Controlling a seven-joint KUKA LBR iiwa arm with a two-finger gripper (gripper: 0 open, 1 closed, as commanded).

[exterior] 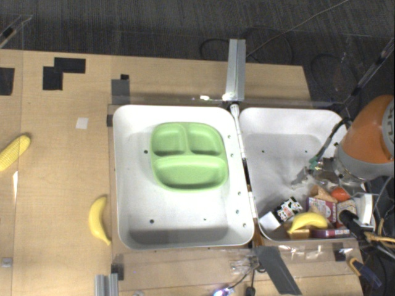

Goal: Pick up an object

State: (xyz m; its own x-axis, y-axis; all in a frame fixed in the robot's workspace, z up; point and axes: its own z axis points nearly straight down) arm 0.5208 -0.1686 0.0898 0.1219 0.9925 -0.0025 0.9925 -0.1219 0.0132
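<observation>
Beside the gripper, whose opening cannot be told, a curved yellow banana is seen among boxy clutter in the right bin; leftward, a smooth green divided tray is held by the left bin.

Wooden bench with two white bins and stray toy food

The left bin and right bin sit side by side, touching at a shared middle edge. A yellow banana lies on the bare wood just beside the left bin (at its near corner). A corn cob rests well apart, at the bench's far left edge.
</observation>
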